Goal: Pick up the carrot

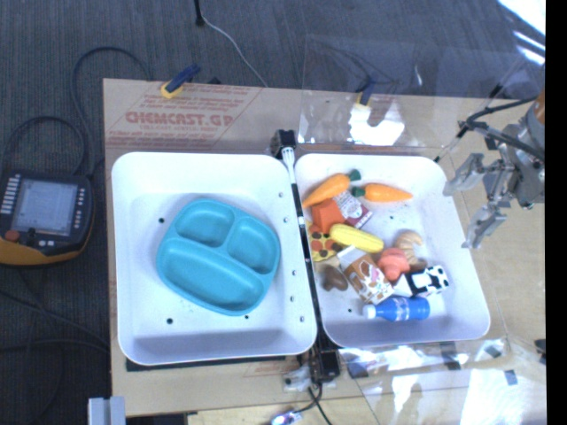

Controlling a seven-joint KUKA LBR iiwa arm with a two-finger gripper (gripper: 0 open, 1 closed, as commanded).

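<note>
You see two shallow white plastic bins side by side on the brown bench (177, 118). The left white bin (142, 326) fills the middle left of the frame, and the right white bin (461, 312) sits just beside it. In the left bin lies a big blue plastic tray with three sections (220, 255).

At the right edge of the frame you see the grey two-finger gripper (485, 204). It hangs just outside the right bin's right wall, with its fingers spread apart and nothing between them.

At the far left edge rests a black and orange hand controller with a grey screen (40, 215).

The right bin holds a pile of small toy foods. There are two orange carrots near its top. The orange toy carrot with a green top (383, 193) lies flat, pointing right. A second, fatter orange carrot (326, 188) lies just left of it, perhaps touching; the view is too soft to be sure. Below them sit a yellow toy banana (356, 236) and a small blue and white bottle (397, 309).
</note>
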